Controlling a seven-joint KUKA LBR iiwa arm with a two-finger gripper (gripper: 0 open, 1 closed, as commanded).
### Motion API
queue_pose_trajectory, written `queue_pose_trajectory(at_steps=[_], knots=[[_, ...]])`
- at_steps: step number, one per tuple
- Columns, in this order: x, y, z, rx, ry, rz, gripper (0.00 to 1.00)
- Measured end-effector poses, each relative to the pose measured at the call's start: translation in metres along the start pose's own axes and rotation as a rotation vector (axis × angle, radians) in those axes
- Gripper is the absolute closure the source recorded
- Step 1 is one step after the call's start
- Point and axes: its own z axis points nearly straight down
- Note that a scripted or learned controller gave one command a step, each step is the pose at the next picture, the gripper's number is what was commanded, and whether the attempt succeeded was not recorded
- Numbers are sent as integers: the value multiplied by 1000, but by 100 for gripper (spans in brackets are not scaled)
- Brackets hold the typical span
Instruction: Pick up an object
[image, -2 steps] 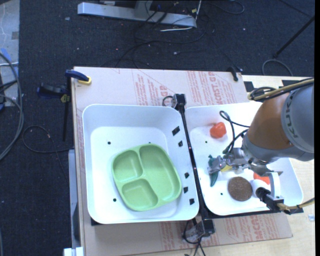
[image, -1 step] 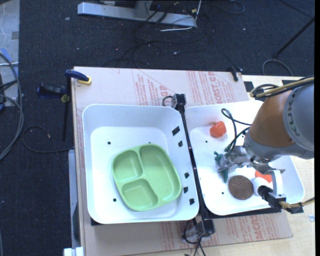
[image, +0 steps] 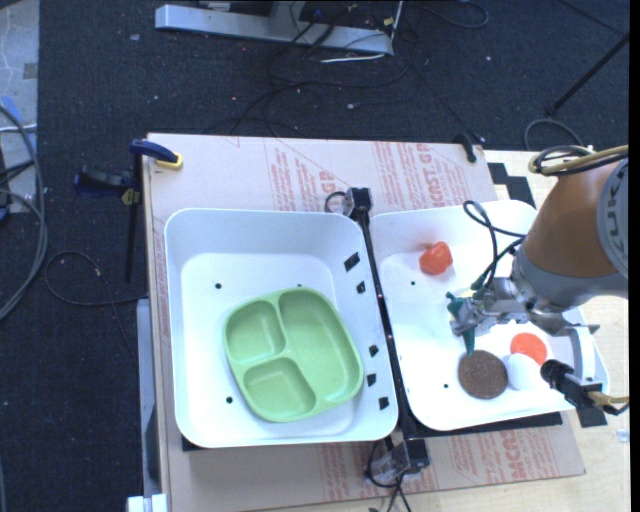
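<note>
The arm's jaws (image: 466, 318) hover low in the right bin (image: 415, 400), just above the brown disc (image: 483, 374); their spread cannot be told. This looks like the approach step: the next move calls for lowering squarely onto the disc and closing.

Arm (image: 575, 235) reaching from right, gripper (image: 466, 318) lowered.

Red-orange piece (image: 435, 258): small, rounded, lumpy; lies alone in the upper middle of the right bin (image: 420, 400), right of frame centre.
Brown disc (image: 483, 374): flat, round, dark brown; lies on the bin floor, lower right of the frame.
White ball (image: 521, 372): small, round; touching the disc's right side.
Orange ball (image: 529, 347): rounded; just above the white ball, partly hidden by the arm.
</note>
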Motion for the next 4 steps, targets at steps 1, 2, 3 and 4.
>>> queue_pose_trajectory(at_steps=[1, 2, 3, 4], knots=[[0, 4, -40, 0, 0, -1, 100], [5, -4, -93, -1, 0, -1, 100], [49, -6, -96, 3, 1, -4, 100], [100, -6, -101, 3, 1, -5, 100]])
